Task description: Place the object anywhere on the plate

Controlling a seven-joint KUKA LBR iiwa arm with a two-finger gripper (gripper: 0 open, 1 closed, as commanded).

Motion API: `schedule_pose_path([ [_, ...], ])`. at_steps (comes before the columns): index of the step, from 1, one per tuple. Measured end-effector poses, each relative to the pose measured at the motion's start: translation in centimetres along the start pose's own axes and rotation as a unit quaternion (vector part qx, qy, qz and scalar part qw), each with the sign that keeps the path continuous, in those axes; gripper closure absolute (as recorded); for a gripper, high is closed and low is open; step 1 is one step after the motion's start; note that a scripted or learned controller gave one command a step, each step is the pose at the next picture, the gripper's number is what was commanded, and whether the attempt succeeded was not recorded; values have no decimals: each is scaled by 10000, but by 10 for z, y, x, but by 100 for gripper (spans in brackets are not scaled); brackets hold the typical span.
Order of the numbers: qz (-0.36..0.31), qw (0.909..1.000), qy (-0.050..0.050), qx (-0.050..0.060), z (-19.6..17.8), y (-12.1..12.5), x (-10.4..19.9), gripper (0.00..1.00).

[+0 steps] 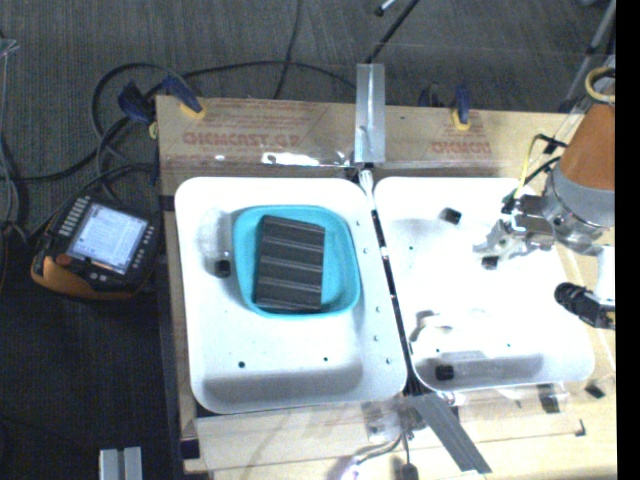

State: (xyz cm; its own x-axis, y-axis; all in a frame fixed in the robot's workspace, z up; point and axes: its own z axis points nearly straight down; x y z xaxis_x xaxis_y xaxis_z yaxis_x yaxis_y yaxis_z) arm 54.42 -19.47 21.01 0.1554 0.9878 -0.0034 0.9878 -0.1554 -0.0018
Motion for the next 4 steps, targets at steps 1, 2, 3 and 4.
schedule_pose_path([
  [1,0,10000,0,-1,0,0,0,0],
  [2,2143,9768,17,23,50,-60,-11,0],
  [3,2129,9771,-2,-1,-118,-50,2,0],
  [4,2761,9611,15,22,108,-54,41,0],
])
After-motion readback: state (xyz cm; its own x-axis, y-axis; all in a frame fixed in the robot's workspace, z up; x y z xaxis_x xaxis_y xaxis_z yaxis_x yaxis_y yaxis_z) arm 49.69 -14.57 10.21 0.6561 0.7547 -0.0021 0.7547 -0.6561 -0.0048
